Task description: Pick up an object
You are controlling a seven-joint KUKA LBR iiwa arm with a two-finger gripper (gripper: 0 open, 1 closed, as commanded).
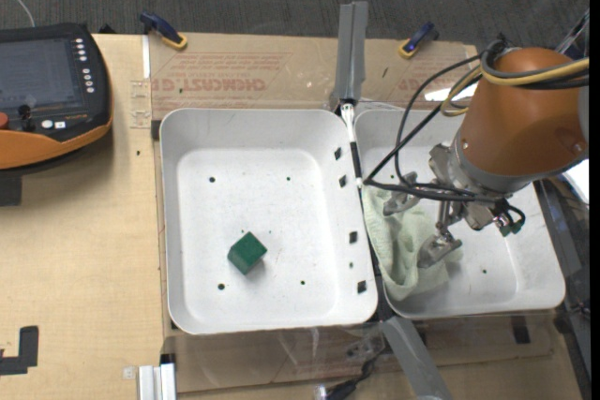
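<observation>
The flat brown cardboard sheet (234,75) under the bins is showing faded reddish printed lettering, lying upside down in the camera view, in which only the letters "CHEMCRYST" are seeming readable, and the rest is too faint to tell.

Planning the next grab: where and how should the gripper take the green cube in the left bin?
Grip the green cube across two opposite side faces, coming straight down from above. It lies flat on the left bin floor, apart from the walls, so its sides are free. It sits turned at an angle to the bin edges, so the fingers would probably need rotating to match its faces.
</observation>
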